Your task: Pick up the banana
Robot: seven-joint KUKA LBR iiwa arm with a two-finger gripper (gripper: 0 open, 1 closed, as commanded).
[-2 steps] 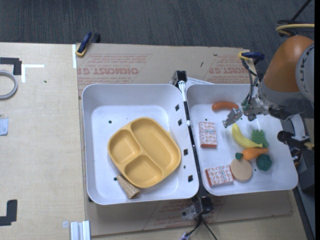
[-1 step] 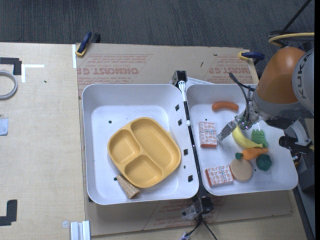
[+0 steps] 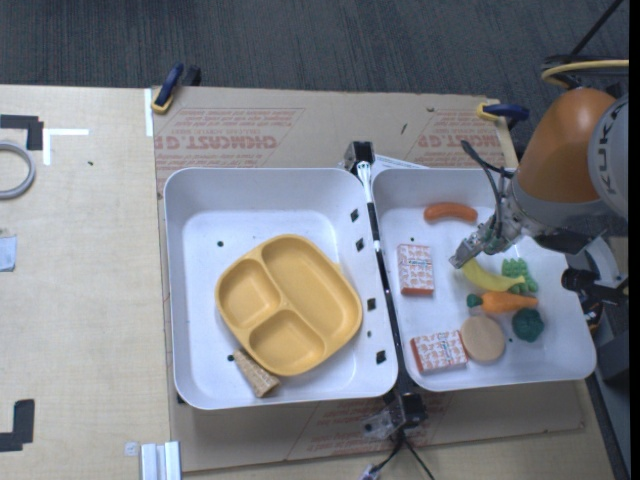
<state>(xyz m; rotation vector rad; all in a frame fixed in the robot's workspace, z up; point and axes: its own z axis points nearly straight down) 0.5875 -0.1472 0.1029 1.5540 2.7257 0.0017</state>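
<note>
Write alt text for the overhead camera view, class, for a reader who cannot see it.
A grey and orange robot arm reaches into the right bin, its gripper just above a yellow banana lying among toy foods: a sausage, a carrot, broccoli and two small boxes. The left bin holds a yellow divided plate.

1. The cardboard sheet (image 3: pixel 230 128) under the bins has red print, upside down; the 11 o'clock patch looks like "GREAT GR", not sure.
2. Robot arm (image 3: pixel 610 173) at 3 o'clock: letters "KU".
</note>
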